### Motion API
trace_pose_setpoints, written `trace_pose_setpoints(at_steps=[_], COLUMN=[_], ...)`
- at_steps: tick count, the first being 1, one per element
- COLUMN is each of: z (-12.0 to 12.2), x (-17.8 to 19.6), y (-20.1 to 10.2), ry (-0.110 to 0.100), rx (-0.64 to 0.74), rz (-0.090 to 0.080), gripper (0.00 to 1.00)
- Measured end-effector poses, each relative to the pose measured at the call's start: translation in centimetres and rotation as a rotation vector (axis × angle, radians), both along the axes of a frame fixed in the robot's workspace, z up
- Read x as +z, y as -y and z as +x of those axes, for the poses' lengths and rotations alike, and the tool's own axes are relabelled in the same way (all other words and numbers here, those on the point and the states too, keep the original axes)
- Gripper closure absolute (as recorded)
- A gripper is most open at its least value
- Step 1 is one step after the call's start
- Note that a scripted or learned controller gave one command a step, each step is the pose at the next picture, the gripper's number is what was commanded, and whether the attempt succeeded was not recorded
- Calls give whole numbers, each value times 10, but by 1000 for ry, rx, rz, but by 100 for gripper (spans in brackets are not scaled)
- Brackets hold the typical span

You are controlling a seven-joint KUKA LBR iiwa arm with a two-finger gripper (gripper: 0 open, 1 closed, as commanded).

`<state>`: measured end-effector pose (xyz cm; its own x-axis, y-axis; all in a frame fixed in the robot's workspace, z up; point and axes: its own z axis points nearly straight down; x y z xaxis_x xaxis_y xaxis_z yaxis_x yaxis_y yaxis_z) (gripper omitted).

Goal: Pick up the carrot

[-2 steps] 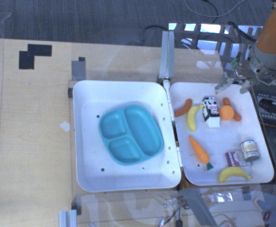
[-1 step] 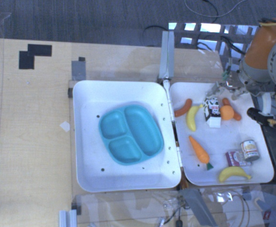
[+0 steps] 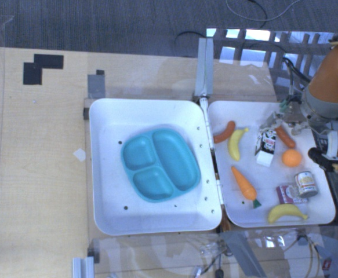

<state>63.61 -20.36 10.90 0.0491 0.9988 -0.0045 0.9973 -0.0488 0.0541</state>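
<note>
You have a blue divided plate (image 3: 159, 164) in the left bin (image 3: 105, 213); the right bin (image 3: 325, 213) holds two bananas (image 3: 235, 143) (image 3: 286, 213), an orange (image 3: 291, 158), and a can (image 3: 305, 185).

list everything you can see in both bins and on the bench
divided plate: 1, blue, middle of left bin
carrot: 1, orange, right bin, left of centre
bananas: 2, yellow, one upper left, one at the front edge
sausages: 2, red-brown, one beside the upper banana, one near the hand
orange: 1, orange, right side
carton: 1, white and black, centre
can: 1, silver, right front
packet: 1, purple, beside the can
arm: 1, grey with orange band, right
hand: 1, above the right bin's back
</note>
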Motion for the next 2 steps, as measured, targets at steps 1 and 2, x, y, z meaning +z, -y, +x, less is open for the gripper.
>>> trace_pose_setpoints(at_steps=[1,2], z=[-17,-24], x=[0,84], y=[-1,-33], ry=[5,-48], rx=[46,-12], rz=[-9,6], gripper=[0,0])
